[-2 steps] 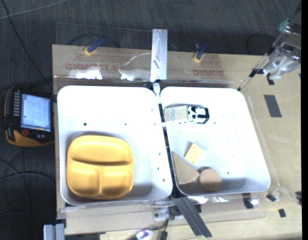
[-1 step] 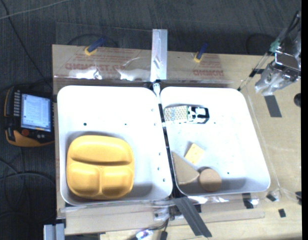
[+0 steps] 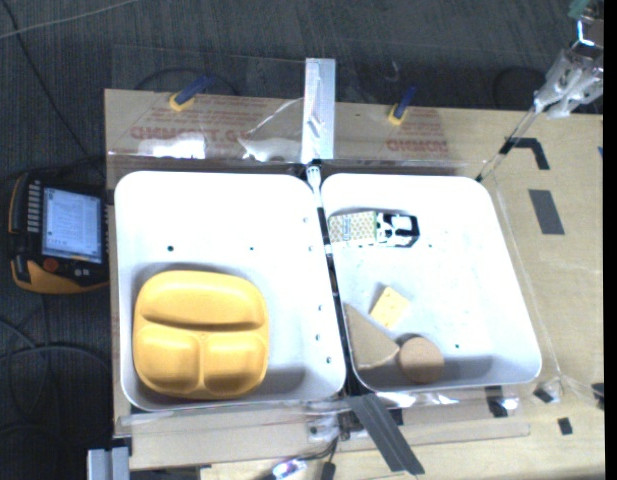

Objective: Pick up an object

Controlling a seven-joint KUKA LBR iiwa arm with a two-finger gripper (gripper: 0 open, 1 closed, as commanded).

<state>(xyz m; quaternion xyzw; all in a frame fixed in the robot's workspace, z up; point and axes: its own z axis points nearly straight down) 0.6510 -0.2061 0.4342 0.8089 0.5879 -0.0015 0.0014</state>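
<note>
The gripper (image 3: 573,73) hangs parked off the bins' far corner, its opening impossible to tell and nothing seen in it, probably to leave clear the small yellow block (image 3: 390,306) lying well apart from it in the nearer bin (image 3: 498,268).

A: Both bins are plain white, the left bin (image 3: 218,218) and the right bin (image 3: 468,268) alike. In the left lies a glossy, egg-yolk yellow moulded piece (image 3: 200,330).

B: And in the right?

A: A pale yellow block (image 3: 390,307), a tan wedge (image 3: 370,340) and a light brown round piece (image 3: 420,358) (both close to cardboard in tone). Higher up lies a flat packet (image 3: 372,228), its left half speckled green and white, its right half white with black marks.

B: Around the bins?

A: Light wood bench (image 3: 573,298) with black tape strips, two yellow and blue clamps (image 3: 191,92) at the back, dark grey carpet (image 3: 68,88), and an orange and black pendant (image 3: 56,231) with a pale blue screen.
</note>
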